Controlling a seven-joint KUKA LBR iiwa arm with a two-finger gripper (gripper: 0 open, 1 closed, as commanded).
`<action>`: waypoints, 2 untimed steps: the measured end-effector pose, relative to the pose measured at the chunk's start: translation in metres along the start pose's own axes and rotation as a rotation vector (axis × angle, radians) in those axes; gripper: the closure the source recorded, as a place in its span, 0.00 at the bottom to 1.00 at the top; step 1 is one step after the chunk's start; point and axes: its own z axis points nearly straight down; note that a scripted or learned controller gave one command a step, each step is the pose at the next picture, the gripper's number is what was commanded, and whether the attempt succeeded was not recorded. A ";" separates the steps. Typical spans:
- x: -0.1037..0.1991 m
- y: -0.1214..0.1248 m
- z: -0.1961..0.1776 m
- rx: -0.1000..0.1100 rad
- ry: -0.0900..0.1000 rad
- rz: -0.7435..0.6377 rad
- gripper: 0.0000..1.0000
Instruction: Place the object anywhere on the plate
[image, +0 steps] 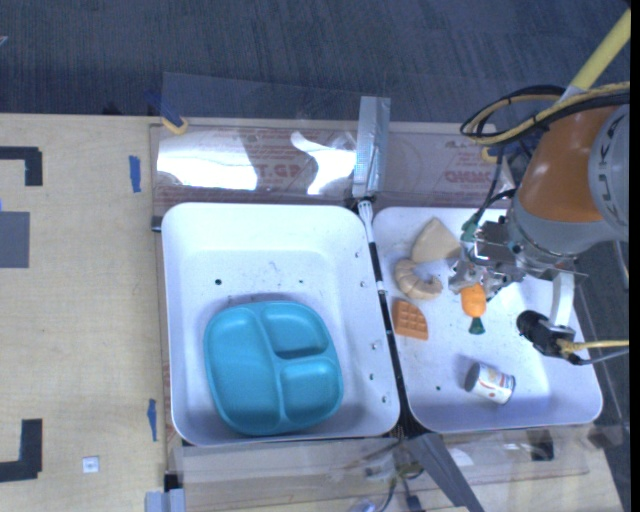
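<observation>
two shallow white bins side by side mid-frame. left bin (200, 240) has a teal divided plate (272, 366) lying flat in its lower half, three compartments, nothing on it. right bin (570, 395) holds the loose items: a tan wedge-shaped piece (437, 240) at upper left of that bin, a beige ring-shaped piece like a bagel or donut (416, 280) just below it, an orange waffle-textured piece (409, 319) lower left near the divider, a small white can with a red label (490, 382) on its side lower centre.

arm (570, 180) comes in from the upper right of the frame, orange band visible, wrist over the upper right part of the right bin. gripper (474, 285) sits low over the bin centre, right beside the beige ring. a small toy carrot (473, 303), orange with a green tip pointing down-frame, is right at the gripper tip; cannot tell whether it is pinched between the fingers or just lying under them, and cannot tell how far the hand is open. carrot is in the right bin, well apart from the plate, divider wall between them. black and yellow cables (510, 110) loop above the wrist at upper right.
</observation>
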 end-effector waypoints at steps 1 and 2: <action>0.080 -0.033 0.007 0.002 0.004 -0.190 1.00; 0.141 -0.063 0.010 0.002 0.003 -0.247 1.00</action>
